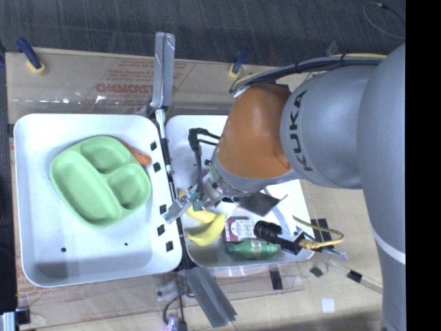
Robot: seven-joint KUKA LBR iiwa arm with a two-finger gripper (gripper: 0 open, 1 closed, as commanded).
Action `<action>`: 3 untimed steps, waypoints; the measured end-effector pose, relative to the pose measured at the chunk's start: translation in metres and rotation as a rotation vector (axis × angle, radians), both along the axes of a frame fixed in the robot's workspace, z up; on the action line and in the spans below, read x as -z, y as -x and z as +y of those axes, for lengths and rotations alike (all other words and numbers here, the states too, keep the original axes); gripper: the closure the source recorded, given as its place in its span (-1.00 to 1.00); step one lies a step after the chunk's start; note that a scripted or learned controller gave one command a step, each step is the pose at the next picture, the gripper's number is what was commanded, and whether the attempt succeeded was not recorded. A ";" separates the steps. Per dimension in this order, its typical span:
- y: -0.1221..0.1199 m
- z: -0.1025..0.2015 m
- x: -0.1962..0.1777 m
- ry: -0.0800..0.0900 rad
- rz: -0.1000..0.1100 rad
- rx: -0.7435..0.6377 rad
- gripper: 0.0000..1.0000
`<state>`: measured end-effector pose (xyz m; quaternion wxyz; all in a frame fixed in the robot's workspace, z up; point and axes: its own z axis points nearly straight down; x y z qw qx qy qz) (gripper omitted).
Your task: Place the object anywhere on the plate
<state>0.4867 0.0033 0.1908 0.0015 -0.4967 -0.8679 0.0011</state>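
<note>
Down at the front of the right bin (180,163), near its left wall, the yellow banana (208,230) is seen lying on the white floor, curved, with its upper end tucked under the gripper (195,203). The gripper is placed directly over that upper end, touching it or just above it; which of the two cannot be told. Whether the gripper is open or closed cannot be told either, and no grasp on the banana can be confirmed.

Just to the right of the banana a maroon packet (239,228) is found, and in front of the packet a green bottle (253,249) is laid on its side along the bin's front wall. Most of the rest of this bin is covered by the grey arm (331,136) and its orange band (251,136).

The green plate (65,185), divided into three compartments, is set in the left bin (41,254), well apart from the banana and across the wall between the bins. A small orange item (141,158) is seen at the plate's upper right rim, partly hidden by it. Nothing is held in the compartments.
</note>
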 end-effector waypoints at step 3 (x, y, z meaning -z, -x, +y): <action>-0.016 -0.054 -0.253 0.000 -0.006 0.072 1.00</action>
